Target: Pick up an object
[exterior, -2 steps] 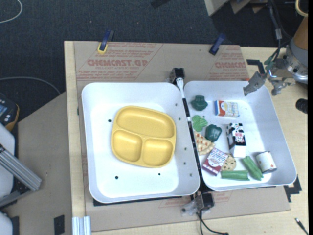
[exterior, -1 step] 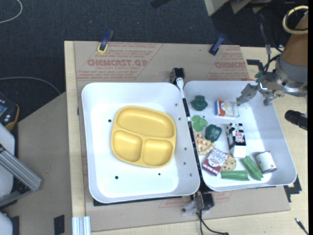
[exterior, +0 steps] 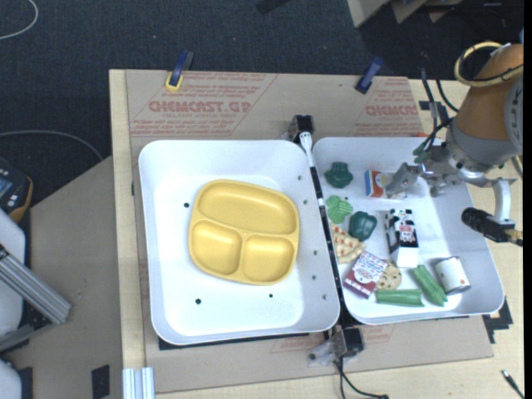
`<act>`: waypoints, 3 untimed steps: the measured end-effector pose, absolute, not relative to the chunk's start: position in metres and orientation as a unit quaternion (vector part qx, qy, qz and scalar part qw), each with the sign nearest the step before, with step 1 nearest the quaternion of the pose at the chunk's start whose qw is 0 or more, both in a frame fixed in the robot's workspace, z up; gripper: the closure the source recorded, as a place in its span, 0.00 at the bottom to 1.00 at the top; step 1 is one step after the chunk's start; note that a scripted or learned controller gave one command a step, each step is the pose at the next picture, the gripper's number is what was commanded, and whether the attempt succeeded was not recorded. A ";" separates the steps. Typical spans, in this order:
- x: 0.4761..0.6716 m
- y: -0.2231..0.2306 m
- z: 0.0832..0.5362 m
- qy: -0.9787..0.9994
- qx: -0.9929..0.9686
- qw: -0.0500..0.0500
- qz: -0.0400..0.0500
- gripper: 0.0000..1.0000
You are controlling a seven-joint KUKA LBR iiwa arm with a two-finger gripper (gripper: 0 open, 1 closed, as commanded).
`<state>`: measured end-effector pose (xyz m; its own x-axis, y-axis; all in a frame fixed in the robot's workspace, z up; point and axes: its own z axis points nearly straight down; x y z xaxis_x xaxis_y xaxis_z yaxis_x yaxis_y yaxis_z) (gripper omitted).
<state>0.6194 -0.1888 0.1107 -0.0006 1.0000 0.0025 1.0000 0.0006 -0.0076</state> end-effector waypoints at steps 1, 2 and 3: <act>0.619 -0.188 0.083 -0.707 -0.707 0.002 0.001 0.00; 0.621 -0.188 0.096 -0.707 -0.707 0.000 0.000 1.00; 0.621 -0.186 0.140 -0.707 -0.707 -0.003 -0.001 1.00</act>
<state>0.6208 -0.1856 0.1400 -0.0006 1.0000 -0.0023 1.0000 0.0006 0.0064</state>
